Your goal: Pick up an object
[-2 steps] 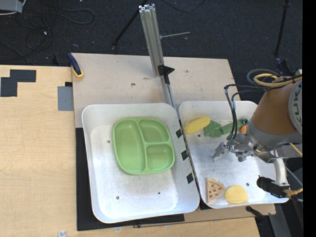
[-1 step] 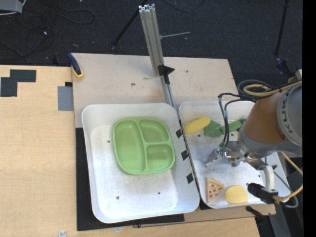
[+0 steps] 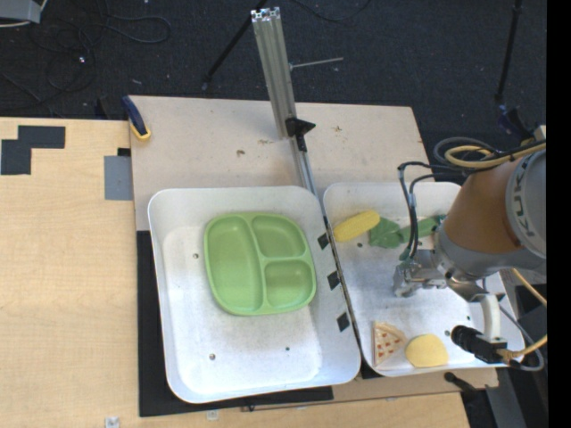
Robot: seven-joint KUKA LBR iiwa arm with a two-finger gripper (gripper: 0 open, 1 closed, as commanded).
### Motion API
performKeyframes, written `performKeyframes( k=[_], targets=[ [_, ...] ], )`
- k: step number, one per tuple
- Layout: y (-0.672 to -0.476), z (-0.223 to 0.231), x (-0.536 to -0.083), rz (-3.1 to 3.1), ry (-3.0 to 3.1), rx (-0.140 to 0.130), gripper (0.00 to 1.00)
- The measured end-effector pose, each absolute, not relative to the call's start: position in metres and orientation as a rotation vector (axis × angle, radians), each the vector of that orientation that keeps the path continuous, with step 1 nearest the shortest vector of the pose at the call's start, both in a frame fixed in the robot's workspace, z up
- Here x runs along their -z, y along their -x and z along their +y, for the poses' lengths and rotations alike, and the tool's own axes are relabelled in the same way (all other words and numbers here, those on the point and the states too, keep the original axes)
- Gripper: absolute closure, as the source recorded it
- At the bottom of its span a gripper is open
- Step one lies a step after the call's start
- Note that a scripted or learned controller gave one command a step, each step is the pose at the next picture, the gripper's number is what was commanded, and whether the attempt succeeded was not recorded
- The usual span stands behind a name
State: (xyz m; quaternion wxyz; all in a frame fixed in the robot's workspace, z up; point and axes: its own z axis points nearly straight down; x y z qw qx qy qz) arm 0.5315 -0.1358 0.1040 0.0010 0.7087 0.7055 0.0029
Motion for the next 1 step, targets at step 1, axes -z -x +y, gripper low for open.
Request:
performKeyframes(
  k=[1],
  targets=[
    [-0.5316, -0.1353, -0.1673, 2.221, -2.218, -0.003, 1.0]
  ],
)
